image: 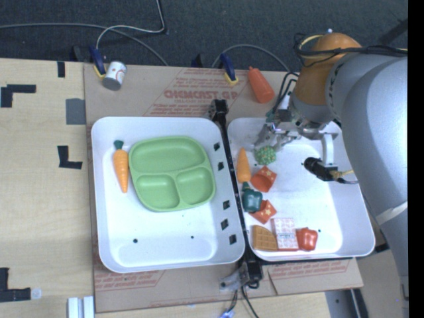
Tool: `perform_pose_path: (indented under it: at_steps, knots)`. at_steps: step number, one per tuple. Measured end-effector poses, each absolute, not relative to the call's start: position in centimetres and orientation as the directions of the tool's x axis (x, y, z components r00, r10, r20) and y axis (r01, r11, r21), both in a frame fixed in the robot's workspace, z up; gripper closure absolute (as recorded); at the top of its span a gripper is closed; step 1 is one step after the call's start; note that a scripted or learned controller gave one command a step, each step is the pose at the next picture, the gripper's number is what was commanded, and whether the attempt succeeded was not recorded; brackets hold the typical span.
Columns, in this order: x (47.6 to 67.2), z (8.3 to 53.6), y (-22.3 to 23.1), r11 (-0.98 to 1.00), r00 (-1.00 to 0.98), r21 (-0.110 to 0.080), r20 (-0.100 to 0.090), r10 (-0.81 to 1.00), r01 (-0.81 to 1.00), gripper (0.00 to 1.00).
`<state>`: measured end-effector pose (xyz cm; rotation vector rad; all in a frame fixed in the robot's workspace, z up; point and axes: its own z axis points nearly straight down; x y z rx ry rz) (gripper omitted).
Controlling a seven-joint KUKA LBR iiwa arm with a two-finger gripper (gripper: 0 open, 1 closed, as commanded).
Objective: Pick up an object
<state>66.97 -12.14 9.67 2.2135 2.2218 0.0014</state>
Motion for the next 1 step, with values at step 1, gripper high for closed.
perform_pose_path:
  at_steps: [1]
  knots:
    - [63.27,18.49,-7.90,0.002,-0.002,0.001,0.000,1.000,1.000,1.00]
